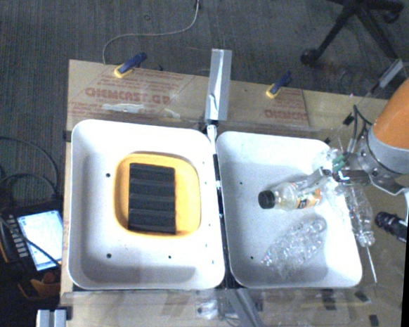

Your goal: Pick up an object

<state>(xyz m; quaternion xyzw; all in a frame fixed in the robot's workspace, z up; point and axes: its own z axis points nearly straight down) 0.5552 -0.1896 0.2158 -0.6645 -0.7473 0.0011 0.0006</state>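
The arm comes in at the right edge, over the far right corner of the right bin. Its gripper sits low near the base end of a clear plastic bottle, and whether it is spread or pinched together cannot be told, since the see-through parts blur into the bottle and the white floor. The bottle lies on its side in the middle of the right bin, its dark cap pointing left and its body running up and to the right toward the gripper. Just nearer lies a crumpled clear plastic piece, close beside the bottle. The left bin holds a yellow tray with a black ridged block, well apart from the arm. The bottle looks the likely target. A good grasp probably closes across its body, not along it, since a round, slick bottle can roll or squirt out, and it should stay clear of the crumpled plastic
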